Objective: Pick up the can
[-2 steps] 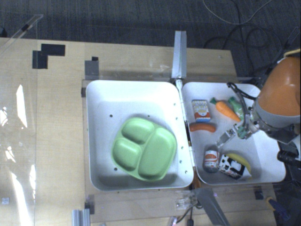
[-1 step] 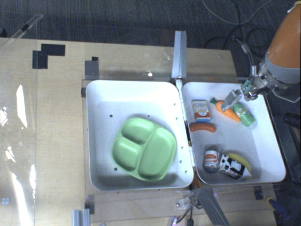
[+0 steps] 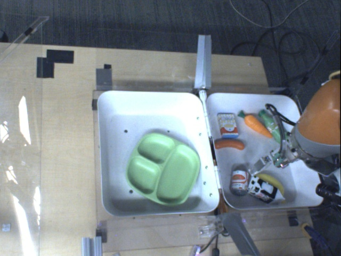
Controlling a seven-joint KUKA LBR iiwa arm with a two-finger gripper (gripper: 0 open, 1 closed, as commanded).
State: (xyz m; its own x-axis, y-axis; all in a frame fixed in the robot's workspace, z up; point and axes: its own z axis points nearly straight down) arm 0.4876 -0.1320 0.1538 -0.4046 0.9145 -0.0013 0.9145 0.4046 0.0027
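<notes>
Legible text: none is showing. The small carton (image 3: 227, 125) in the right bin (image 3: 298, 196) is carrying a red and blue printed face, and the can (image 3: 240, 180) is wearing a red and white label, both too blurred to read.

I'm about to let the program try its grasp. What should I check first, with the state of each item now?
1. Can in the right bin: ok.
2. Can upright: cannot tell.
3. Can free of neighbours: not ok; a black-and-white item with a banana lies close beside it.
4. Gripper near the can: ok, just to its right in the view.
5. Gripper free of any object: cannot tell.
</notes>
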